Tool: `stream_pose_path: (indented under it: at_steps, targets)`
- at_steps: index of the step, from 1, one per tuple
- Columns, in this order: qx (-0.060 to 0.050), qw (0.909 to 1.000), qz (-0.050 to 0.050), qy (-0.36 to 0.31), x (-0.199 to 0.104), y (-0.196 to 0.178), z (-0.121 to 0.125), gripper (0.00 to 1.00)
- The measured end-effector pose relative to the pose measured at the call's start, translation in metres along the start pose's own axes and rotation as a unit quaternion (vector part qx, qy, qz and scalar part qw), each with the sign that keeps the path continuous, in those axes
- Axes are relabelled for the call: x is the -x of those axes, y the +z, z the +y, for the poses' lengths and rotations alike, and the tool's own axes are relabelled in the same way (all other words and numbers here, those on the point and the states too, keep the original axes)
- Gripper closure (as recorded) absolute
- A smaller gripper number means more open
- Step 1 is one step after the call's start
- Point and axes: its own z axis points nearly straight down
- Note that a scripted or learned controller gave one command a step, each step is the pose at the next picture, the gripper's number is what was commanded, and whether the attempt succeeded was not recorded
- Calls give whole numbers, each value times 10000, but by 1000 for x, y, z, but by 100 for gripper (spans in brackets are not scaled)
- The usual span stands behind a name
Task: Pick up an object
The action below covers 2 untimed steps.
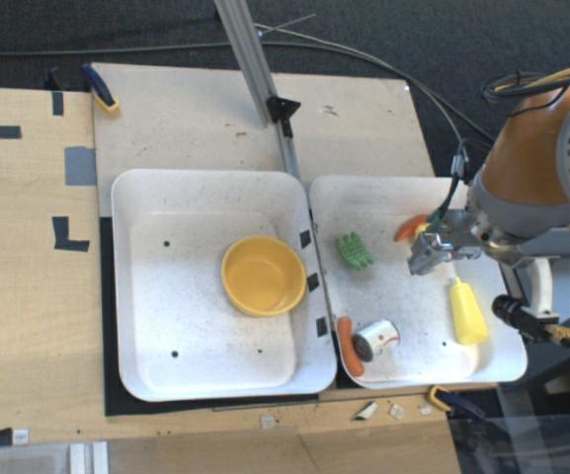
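The gripper (425, 255) hangs over the right bin (418, 363), near its upper right — whether it is parted or closed, I cannot tell. An orange-red object (408, 228) lies just beside it. A green toy (355, 250), yellow corn cob (467, 312), carrot (349, 347) and small white-and-grey cup (375, 339) lie around it. The left bin (146, 265) holds a yellow bowl (262, 276).

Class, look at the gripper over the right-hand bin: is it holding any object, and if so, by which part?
It cannot be told. The gripper hangs over the right bin, beside an orange-red object, but nothing shows between its fingers.
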Motion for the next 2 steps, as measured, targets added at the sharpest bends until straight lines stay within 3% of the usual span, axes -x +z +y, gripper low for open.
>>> stream_pose_path:
  at_steps: [1,2]
  targets:
    - [-8,10000,-3,-9,0,-20,0,100]
    - [-29,10000,8,-30,-51,-23,-2,100]
